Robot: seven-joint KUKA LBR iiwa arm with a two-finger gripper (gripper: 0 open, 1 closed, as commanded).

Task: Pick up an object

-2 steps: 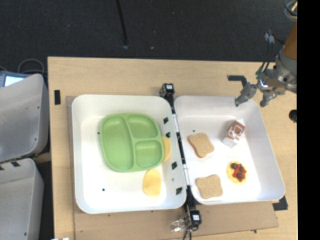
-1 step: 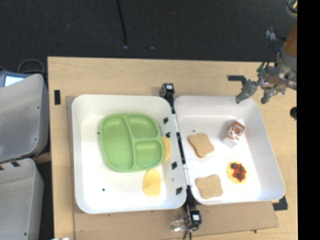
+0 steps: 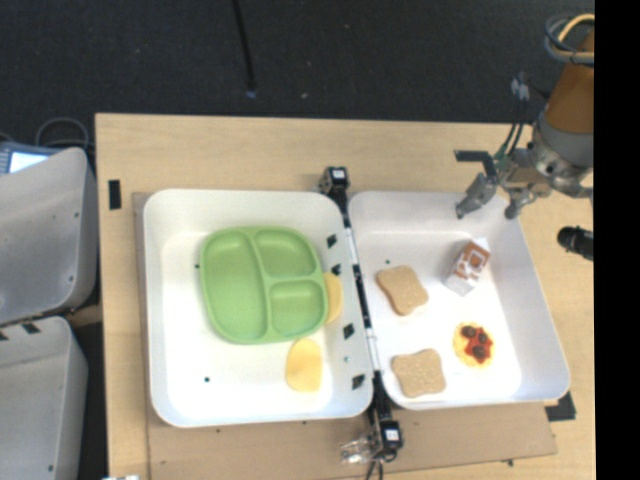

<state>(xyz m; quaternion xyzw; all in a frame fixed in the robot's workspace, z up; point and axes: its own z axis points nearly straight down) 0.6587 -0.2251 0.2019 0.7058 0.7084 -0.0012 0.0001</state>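
My gripper (image 3: 495, 200) hangs over the far right corner of the right bin (image 3: 535, 298), its two fingers spread apart with nothing between them. Below it in that bin lie a small white and orange carton (image 3: 468, 266), a bread slice (image 3: 402, 289), a second bread slice (image 3: 418, 373) and a small yellow round piece with red topping (image 3: 473, 344). The carton is the nearest object to the gripper, a short way toward the front.
The left bin (image 3: 170, 368) holds a green divided plate (image 3: 264, 283), with a yellow piece (image 3: 304, 364) in front of it and another yellow piece (image 3: 334, 295) tucked at its right edge. A black clip (image 3: 334, 179) sits at the far end of the divider.
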